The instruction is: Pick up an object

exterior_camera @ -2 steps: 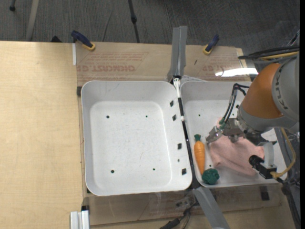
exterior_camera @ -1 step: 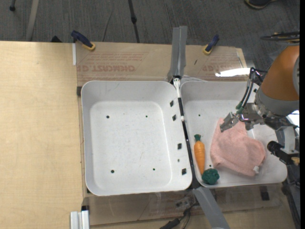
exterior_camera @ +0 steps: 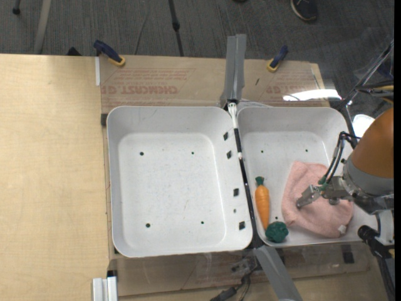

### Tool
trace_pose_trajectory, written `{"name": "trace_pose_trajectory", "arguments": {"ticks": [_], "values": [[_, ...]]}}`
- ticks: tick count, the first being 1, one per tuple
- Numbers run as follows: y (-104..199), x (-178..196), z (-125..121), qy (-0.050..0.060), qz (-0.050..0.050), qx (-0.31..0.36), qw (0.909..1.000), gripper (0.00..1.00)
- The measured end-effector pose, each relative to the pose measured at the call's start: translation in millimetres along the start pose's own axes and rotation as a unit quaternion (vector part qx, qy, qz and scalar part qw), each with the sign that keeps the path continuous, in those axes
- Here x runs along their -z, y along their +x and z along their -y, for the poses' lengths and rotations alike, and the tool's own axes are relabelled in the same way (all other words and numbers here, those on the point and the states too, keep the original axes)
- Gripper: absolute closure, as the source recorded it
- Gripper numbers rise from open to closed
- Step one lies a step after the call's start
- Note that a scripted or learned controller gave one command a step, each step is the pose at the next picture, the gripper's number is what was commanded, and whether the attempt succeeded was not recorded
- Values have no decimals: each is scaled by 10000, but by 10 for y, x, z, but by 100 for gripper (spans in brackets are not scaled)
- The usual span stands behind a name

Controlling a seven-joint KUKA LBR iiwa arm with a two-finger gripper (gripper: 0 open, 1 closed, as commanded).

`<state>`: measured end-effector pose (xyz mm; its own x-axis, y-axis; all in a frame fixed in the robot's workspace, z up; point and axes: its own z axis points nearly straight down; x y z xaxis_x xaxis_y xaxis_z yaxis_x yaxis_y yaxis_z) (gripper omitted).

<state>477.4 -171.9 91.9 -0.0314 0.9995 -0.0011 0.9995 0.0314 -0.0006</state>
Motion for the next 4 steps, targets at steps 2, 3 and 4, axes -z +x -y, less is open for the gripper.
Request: {"name": "trace_pose_trajectory", "arguments": {"ticks": [2,3,4], "values": [[487,2,-1830,-3,7,546,9985,0],[90,0,-885,4,2,178,9998,0],[538,-1,-1590,0,2,-213,9998,0]]}}
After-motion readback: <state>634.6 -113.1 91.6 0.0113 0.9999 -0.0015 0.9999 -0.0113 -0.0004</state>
